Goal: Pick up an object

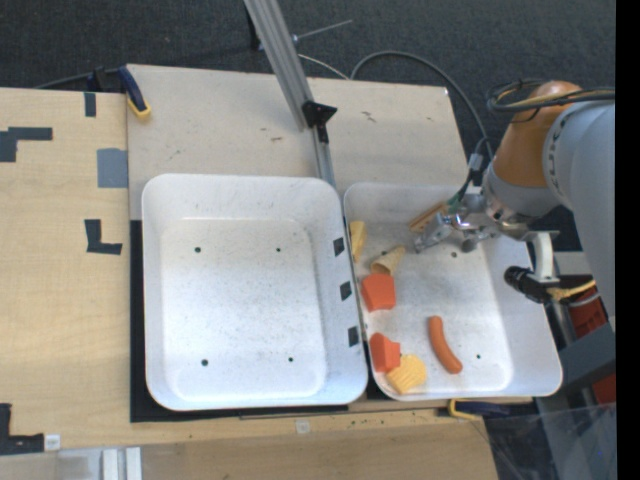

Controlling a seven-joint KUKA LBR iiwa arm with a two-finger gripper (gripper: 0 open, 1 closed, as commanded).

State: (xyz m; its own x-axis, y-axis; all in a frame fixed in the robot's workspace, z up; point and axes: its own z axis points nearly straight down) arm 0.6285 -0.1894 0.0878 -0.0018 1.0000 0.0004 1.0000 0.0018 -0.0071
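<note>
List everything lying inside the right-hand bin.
In the right bin: an orange sausage, two orange blocks, a yellow ridged piece, a tan cone and a yellow piece by the left wall. The gripper covers the floor beneath it.

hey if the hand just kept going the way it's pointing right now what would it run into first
The hand points left and slightly down across the right bin. First in that line looks to be the tan cone-shaped piece, then the orange block. Its height above the bin floor is unclear, so it might pass over them.
</note>
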